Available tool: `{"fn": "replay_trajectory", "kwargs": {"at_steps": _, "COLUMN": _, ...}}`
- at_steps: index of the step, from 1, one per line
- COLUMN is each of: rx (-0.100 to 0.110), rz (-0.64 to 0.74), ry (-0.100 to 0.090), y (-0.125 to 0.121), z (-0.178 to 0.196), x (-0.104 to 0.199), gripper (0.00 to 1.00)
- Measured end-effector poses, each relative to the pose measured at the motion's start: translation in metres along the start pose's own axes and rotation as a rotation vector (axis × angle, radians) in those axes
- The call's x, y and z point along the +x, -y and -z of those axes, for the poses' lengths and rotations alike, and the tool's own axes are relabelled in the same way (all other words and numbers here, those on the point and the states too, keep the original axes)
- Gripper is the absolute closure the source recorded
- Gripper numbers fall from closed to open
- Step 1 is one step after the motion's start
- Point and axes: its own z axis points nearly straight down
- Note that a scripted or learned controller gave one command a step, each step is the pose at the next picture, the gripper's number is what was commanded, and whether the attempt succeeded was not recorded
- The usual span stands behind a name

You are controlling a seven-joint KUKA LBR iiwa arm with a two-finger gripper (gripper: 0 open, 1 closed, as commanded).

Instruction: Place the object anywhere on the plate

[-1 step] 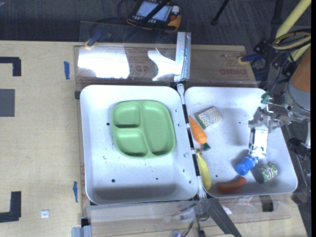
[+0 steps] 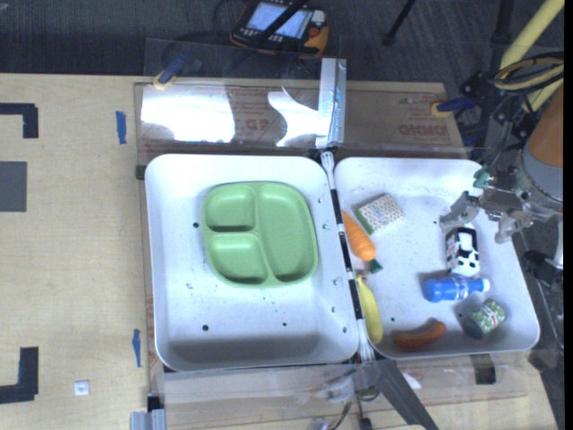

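Observation:
A green divided plate (image 2: pixel 260 233) lies in the left bin (image 2: pixel 170 312). The right bin (image 2: pixel 421 177) holds several small objects. Among them is a black-and-white cow toy (image 2: pixel 464 251) standing near the right side. My gripper (image 2: pixel 481 220) hangs over the right bin's right part, just above and behind the cow toy. It is open and nothing sits between its fingers (image 2: pixel 455 210).
Also in the right bin are a patterned box (image 2: pixel 379 212), a carrot (image 2: pixel 360 240), a banana (image 2: pixel 369 308), a brown sausage (image 2: pixel 418 335), a blue bottle (image 2: pixel 452 288) and a green can (image 2: pixel 484 317). A raised divider (image 2: pixel 338 240) separates the bins.

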Motion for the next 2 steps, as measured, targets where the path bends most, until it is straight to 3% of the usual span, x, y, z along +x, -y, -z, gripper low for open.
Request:
{"fn": "replay_trajectory", "kwargs": {"at_steps": 1, "rx": 0.0, "rz": 0.0, "ry": 0.0, "y": -0.001, "z": 0.009, "x": 0.0, "gripper": 1.0}}
{"fn": "replay_trajectory", "kwargs": {"at_steps": 2, "rx": 0.002, "rz": 0.182, "ry": 0.0, "y": 0.008, "z": 0.005, "x": -0.022, "gripper": 1.0}}
